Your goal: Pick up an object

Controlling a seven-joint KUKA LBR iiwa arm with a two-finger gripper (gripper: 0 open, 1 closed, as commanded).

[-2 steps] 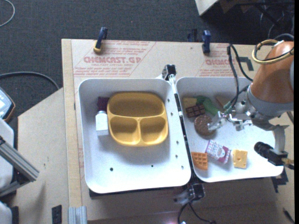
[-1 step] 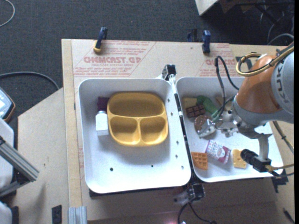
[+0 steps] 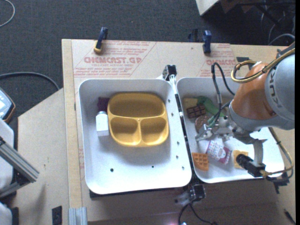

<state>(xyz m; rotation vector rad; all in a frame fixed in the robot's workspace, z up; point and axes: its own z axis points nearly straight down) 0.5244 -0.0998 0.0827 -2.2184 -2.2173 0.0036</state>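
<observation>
The waffle (image 3: 200,161) lies just below my tool (image 3: 206,134), whose grip I cannot tell; I'm reaching, next descending squarely.

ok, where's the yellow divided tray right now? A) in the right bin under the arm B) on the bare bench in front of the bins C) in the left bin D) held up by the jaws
C: the yellow divided tray lies flat in the left bin, with a small white bottle beside it, while the gripper is over the right bin among the toy food.
</observation>
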